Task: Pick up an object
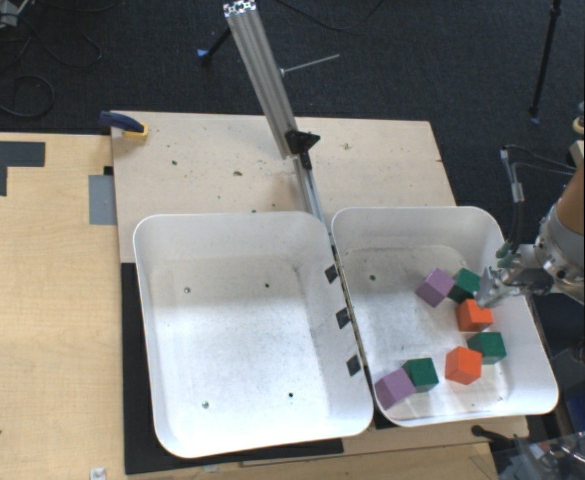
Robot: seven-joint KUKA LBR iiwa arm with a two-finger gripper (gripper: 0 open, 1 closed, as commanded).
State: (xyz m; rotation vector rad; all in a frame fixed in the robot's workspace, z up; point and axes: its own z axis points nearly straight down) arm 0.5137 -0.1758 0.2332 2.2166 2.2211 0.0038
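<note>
Blocks (463, 364) (seven) within right bin (412, 223)

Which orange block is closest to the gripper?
The upper orange block, right under the gripper near the bin's right wall. The other orange block lies lower down, beside a green block.

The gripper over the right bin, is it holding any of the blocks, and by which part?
It cannot be told. The gripper is low in the right bin, just above an orange block and beside a green block, with no block visibly gripped.
</note>
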